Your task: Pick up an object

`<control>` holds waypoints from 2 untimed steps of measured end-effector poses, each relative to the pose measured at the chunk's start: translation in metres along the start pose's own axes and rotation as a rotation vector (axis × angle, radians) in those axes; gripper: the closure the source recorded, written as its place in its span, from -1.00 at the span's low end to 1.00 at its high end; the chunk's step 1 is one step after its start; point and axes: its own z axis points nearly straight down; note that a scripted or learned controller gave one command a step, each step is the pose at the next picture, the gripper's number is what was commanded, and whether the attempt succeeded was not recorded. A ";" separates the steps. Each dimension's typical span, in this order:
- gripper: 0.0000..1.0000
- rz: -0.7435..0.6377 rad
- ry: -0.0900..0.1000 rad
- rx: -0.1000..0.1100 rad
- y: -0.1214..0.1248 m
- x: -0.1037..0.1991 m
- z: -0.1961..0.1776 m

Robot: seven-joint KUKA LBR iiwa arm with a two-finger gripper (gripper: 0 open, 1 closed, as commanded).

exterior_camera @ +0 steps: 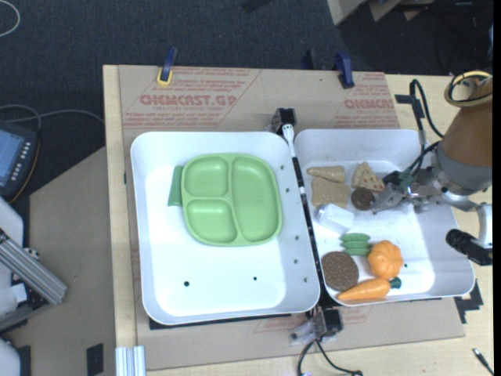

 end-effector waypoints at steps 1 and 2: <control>-1.00 0.000 0.000 0.000 0.000 0.001 0.029; 1.00 0.001 -0.002 -0.005 0.001 0.000 0.016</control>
